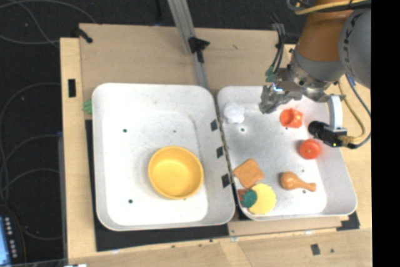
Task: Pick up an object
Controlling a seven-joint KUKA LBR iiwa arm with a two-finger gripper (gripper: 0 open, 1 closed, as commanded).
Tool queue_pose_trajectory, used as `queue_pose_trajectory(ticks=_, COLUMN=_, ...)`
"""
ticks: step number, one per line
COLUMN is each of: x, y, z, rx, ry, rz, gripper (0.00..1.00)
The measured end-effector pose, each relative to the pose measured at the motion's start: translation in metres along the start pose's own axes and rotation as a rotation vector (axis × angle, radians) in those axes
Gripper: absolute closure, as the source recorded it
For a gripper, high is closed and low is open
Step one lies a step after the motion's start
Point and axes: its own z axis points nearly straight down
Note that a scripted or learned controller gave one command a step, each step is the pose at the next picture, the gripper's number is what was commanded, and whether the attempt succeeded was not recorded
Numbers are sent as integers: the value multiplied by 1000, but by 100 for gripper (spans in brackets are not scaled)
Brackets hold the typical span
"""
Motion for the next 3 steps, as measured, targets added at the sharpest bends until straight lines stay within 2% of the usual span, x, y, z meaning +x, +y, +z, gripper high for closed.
queue_pose_trajectory(ticks=3, x=165, y=-28, z=-10, rx=2, ry=2, rz=-2, gripper=100)
